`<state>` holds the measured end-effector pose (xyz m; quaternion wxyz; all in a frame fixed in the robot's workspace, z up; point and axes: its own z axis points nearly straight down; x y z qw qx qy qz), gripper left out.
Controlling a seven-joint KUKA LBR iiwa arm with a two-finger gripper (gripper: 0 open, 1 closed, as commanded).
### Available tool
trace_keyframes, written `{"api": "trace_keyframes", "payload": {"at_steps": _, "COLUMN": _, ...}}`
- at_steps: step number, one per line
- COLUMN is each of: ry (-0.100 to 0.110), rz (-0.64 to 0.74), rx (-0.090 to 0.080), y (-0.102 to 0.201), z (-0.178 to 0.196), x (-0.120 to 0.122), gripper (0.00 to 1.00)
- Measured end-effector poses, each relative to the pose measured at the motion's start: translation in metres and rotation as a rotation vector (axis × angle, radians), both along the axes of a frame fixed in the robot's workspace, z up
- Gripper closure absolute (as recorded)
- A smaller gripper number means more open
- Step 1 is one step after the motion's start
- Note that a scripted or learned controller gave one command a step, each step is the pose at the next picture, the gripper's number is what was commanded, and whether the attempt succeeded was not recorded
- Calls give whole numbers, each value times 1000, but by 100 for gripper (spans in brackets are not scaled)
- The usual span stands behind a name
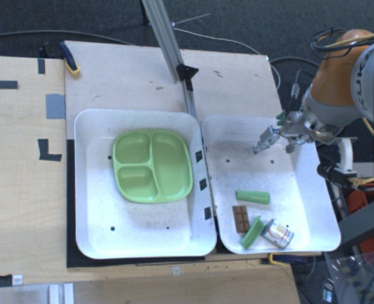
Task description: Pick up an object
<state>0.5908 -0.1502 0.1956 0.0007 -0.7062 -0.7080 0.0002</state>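
Objects for picking are seen gathered in the lower part of the right bin (314, 189), at the lower right of the frame: a green cylinder (253, 197) lies on its side, and below it a brown chocolate-like bar (241, 218), a green stick (252, 232) laid at a slant and a small crumpled can (278, 235) are clustered close together near the bin's lower edge. The pincer (270, 138) is pictured above the upper part of the same bin, well apart from the cluster, with nothing seen between its fingers; whether they are apart or together cannot be told from this angle. The grey arm (339, 87) with its orange band is shown reaching in from the right edge of the frame. In the left bin (85, 189), a light green divided plate (153, 166) is seen lying flat near the centre. Both bins are set side by side on the pale tabletop (123, 75).
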Motion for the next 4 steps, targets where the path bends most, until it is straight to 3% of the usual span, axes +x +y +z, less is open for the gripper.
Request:
{"api": "trace_keyframes", "payload": {"at_steps": 1, "ry": 0, "rz": 0, "rx": 0, "y": 0, "z": 0, "x": 0, "gripper": 0}}
{"api": "trace_keyframes", "payload": {"at_steps": 2, "ry": 7, "rz": -1, "rx": 0, "y": 2, "z": -64, "x": -5, "gripper": 0}}
{"api": "trace_keyframes", "payload": {"at_steps": 3, "ry": 0, "rz": -1, "rx": -3, "y": 2, "z": -108, "x": -5, "gripper": 0}}
{"api": "trace_keyframes", "payload": {"at_steps": 4, "ry": 0, "rz": 1, "rx": -1, "y": 3, "z": -97, "x": -5, "gripper": 100}}
